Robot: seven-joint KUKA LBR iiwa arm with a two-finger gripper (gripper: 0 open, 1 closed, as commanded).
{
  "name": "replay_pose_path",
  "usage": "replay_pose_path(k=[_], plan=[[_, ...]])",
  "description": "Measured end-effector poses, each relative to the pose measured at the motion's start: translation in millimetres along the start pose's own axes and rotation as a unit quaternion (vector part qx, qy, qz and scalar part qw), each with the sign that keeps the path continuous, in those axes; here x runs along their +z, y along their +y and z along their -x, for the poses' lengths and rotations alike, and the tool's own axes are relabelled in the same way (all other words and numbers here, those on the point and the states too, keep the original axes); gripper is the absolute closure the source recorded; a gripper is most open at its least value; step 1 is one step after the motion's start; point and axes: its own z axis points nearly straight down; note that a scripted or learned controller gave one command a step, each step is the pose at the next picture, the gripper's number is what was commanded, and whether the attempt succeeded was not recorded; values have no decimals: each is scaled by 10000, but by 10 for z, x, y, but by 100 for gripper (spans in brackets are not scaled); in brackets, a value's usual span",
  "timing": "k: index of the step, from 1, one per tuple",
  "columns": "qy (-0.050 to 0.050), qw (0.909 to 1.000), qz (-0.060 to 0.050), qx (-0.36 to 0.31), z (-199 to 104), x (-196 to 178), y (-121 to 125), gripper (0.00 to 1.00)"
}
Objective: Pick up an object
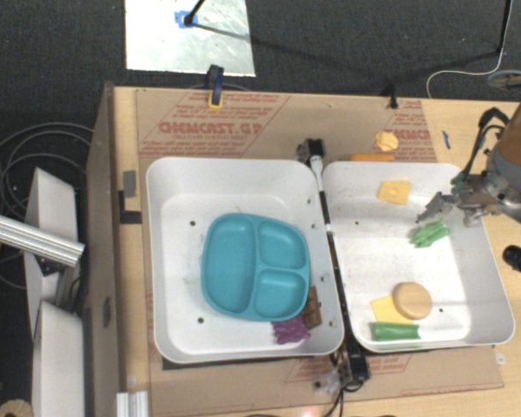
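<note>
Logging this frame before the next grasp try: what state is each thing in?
gripper: open, holding nothing, above the right bin
green piece: lying loose below the gripper
teal plate: upright, nothing on it
tan round piece: resting on the yellow slice

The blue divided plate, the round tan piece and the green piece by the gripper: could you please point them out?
blue divided plate (254,266), camera view, its centre ridge.
round tan piece (412,301), camera view, its top.
green piece (430,234), camera view, its middle.
</note>
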Motion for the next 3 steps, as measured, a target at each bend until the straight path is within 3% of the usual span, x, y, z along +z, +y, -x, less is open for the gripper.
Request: replay_pose_path(k=[1, 2, 3], plan=[[-27, 10000, 56, -38, 52, 977, 286, 0], [-46, 9999, 114, -38, 70, 784, 319, 100], [9, 10000, 43, -76, -693, 476, 934, 100]])
